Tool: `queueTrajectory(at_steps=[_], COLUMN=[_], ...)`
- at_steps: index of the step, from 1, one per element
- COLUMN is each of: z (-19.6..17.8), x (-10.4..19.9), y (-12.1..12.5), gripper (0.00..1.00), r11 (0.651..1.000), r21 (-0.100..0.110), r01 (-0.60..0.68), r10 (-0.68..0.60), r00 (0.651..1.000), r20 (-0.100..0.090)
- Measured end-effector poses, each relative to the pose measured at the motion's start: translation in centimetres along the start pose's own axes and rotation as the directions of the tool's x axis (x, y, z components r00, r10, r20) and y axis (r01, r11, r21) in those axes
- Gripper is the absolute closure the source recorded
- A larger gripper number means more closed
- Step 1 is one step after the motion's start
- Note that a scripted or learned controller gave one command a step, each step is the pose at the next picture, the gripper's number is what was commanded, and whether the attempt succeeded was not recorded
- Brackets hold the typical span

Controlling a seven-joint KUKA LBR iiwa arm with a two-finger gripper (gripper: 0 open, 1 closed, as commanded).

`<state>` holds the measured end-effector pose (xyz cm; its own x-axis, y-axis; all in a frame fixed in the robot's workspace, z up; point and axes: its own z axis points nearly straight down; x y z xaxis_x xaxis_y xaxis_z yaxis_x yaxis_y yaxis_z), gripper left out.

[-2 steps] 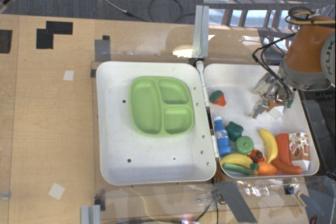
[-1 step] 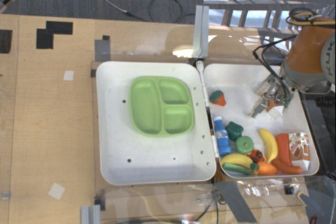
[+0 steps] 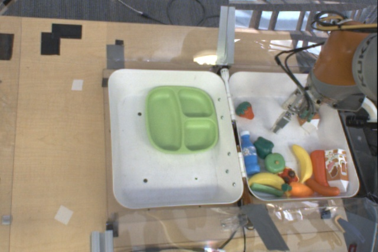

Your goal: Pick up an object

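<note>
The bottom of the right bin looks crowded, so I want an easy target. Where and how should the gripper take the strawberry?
Probably from straight above, fingers closing across the red body of the strawberry, below its green cap. It lies apart from the pile, near the right bin's left wall, with bare floor around it.

the divided plate [image 3: 181, 118] lay in the left bin [image 3: 127, 186], while the toy foods [image 3: 283, 171] lay in the right bin [image 3: 260, 84].

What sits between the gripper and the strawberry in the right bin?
Nothing: in the camera view, bare white bin floor separates the gripper from the strawberry.
</note>
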<state>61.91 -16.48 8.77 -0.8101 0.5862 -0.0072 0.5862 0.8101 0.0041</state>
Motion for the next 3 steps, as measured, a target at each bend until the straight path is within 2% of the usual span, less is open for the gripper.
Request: queueTrajectory(at_steps=[1,2,3], z=[-0.3,-0.4,-0.2], x=[8.1,11.4,5.8], y=[3.4,1.1,-0.7], gripper=[0.0,0.0,0.0], r11=[0.99,0.992,0.95], r21=[-0.004,-0.007,-0.003], r01=[0.14,-0.126,-0.313], r10=[-0.14,0.126,0.313], r00=[0.99,0.992,0.95], r20=[0.004,0.009,0.005])
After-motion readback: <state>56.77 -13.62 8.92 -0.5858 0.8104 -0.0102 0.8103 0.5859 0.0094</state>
